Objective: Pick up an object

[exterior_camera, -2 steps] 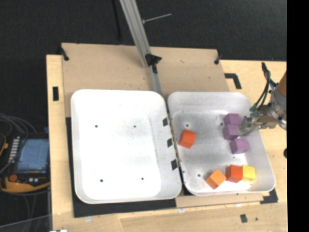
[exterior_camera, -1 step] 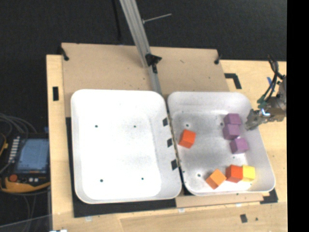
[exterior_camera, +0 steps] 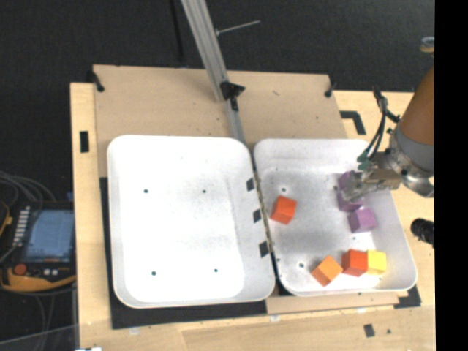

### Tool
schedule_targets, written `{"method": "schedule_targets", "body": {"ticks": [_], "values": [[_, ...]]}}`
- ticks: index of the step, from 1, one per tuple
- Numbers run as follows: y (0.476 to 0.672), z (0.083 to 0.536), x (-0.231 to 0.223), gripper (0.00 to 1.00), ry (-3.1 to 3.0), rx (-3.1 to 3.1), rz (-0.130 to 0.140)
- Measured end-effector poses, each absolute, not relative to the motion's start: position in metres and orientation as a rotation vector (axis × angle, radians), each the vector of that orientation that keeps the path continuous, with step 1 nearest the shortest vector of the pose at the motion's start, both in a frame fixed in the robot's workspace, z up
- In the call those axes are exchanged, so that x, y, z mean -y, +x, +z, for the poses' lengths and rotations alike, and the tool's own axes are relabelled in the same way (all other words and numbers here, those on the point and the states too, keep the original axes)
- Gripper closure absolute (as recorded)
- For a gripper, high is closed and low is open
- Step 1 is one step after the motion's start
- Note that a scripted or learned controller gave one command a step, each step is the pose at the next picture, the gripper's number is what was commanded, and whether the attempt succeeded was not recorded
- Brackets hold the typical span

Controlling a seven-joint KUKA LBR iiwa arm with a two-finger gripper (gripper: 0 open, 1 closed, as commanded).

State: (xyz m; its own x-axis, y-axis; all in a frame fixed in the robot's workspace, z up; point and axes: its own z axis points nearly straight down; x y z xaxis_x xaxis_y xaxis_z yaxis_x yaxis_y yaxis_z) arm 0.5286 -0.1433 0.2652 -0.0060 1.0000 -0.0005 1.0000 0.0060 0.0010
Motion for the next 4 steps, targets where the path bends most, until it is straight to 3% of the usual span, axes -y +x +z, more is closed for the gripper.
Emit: {"method": "schedule_targets", "body": {"ticks": [1,3,4], "values": [[0.534,0.27,0.085,1.0,2.212,-2.232,0.003],[0.519,0.263,-0.027,1.0,2.215,-2.232,-0.001],[0.528,0.249,-0.072,1.0,2.216,-2.229,-0.003]]}}
